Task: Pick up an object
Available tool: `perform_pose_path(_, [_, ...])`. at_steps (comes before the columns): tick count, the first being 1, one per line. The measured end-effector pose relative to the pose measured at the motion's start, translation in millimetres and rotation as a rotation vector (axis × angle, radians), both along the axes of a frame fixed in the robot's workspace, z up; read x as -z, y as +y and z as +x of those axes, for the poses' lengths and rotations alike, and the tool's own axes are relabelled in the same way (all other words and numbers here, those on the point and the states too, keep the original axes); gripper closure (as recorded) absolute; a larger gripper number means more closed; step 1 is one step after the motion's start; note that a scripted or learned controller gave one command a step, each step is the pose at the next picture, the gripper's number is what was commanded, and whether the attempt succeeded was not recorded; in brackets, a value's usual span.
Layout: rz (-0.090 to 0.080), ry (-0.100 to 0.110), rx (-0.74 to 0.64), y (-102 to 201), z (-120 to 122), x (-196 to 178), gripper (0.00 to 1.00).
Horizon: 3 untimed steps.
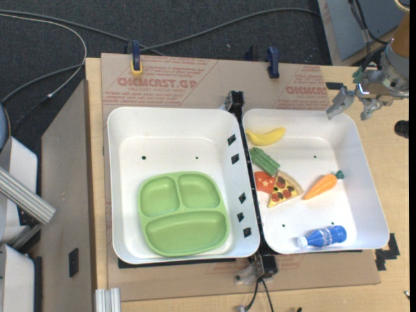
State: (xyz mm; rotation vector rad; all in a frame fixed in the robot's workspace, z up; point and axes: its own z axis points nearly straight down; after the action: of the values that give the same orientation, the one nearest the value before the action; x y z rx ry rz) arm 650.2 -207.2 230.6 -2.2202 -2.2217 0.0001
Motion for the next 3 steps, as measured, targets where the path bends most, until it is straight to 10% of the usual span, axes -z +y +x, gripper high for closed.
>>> perform_pose_path(3, [0.001,0.005,-0.001,4.6,-4.0,141.3,0.0])
